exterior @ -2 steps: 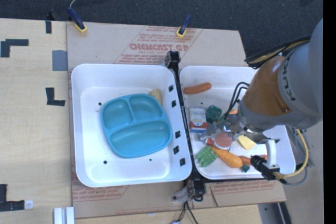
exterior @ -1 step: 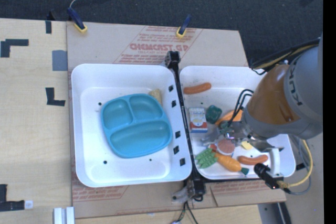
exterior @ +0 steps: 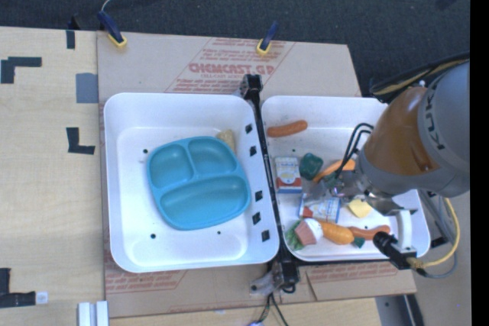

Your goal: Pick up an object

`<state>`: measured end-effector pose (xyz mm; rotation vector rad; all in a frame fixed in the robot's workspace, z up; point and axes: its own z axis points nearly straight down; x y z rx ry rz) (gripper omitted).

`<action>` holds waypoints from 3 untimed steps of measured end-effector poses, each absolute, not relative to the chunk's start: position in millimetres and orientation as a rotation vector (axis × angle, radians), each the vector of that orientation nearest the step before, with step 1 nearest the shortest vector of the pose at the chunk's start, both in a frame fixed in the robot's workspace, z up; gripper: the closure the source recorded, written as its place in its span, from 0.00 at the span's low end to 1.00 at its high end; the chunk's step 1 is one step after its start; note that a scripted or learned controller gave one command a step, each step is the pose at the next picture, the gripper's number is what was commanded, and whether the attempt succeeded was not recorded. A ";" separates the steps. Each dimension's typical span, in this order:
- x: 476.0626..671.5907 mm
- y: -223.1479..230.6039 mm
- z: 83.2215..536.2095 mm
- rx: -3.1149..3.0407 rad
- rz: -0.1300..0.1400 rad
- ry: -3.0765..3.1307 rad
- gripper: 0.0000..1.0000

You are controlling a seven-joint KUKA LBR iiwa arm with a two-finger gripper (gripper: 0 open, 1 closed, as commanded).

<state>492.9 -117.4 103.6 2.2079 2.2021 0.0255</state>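
— Where is the hand (exterior: 334, 191) working?
— It's hovering low in the right bin (exterior: 328, 109), toys crowding it: carrot (exterior: 337, 233) below, green piece (exterior: 311, 163) and carton (exterior: 287, 171) leftward.
— Grip?
— Can't tell.

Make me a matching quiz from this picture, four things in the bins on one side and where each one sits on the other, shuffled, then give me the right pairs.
Things:
1. blue divided plate
2. hot dog
3. carrot
4. small carton

Places:
A. far end of the right bin, near its back wall
B. middle of the left bin
C. near end of the right bin, close to its front rim
D. right bin, beside the divider between the bins, about halfway along

Pairs: 1-B, 2-A, 3-C, 4-D
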 end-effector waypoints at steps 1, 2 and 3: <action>528.2 -41.9 184.2 2.220 0.000 2.224 1.00; 527.9 -42.3 183.9 2.220 -0.002 2.224 0.00; 581.6 -96.6 89.2 2.216 0.010 2.218 0.00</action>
